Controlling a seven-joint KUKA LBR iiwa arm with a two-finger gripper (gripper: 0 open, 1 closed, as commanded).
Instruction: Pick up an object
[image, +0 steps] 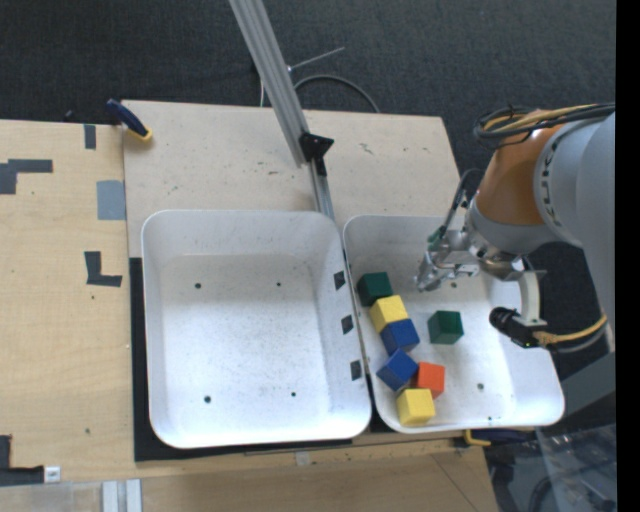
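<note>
So we're looking down at two white bins side by side on the bench. The left bin (170, 330) has no blocks in it, the right bin (520, 385) has all of them. A slanted metal rail (275, 75) runs down from 12 o'clock and ends at the seam between the bins, with a loop of cable (335, 88) just behind it. Over at 10 o'clock a blue-and-yellow clamp (130, 118) sits at the board's corner, well apart from everything.

In the right bin, hugging its left wall, we've got a dark green cube (374, 288) at the top, then a yellow cube (388, 310) touching it, a blue cube (401, 335), another blue cube (396, 369), an orange cube (431, 377) right beside that, and a second yellow cube (416, 405) at 6 o'clock. A green cube (445, 326) sits alone mid-bin.

The gripper (432, 280) hangs at 12 o'clock of that lone green cube, nothing between its fingers. We can't tell how far they're spread.
</note>
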